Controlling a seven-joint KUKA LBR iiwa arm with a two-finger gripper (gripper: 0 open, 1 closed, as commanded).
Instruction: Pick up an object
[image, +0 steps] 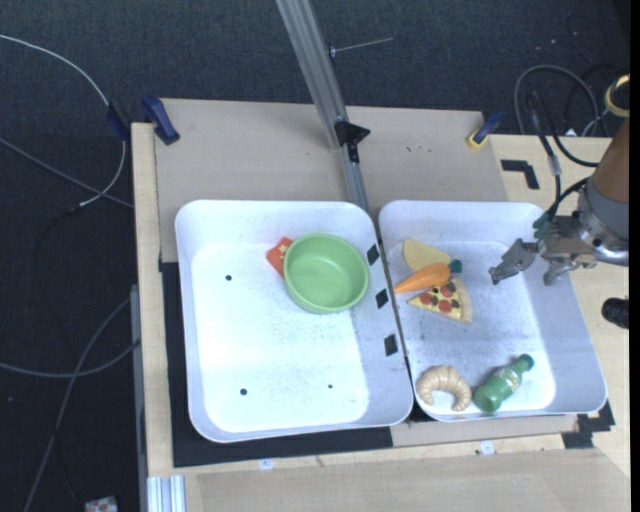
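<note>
The right bin (575, 340) holds an orange carrot (422, 279) lying across a yellow wedge (424, 254) and a pizza slice (446, 301). A tan croissant (446, 386) and a green bottle (503, 383) lie near its front edge. My gripper (528, 267) hangs over the right bin's back right part, open, with nothing between its fingers. It is well to the right of the carrot and apart from every object.
The left bin (260, 390) holds a green bowl (325, 272) at its back right, with a red piece (278, 255) tucked at the bowl's left rim. A grey metal bar (325, 80) runs from the top down to the gap between the bins. Cables lie on the dark floor around the bench.
</note>
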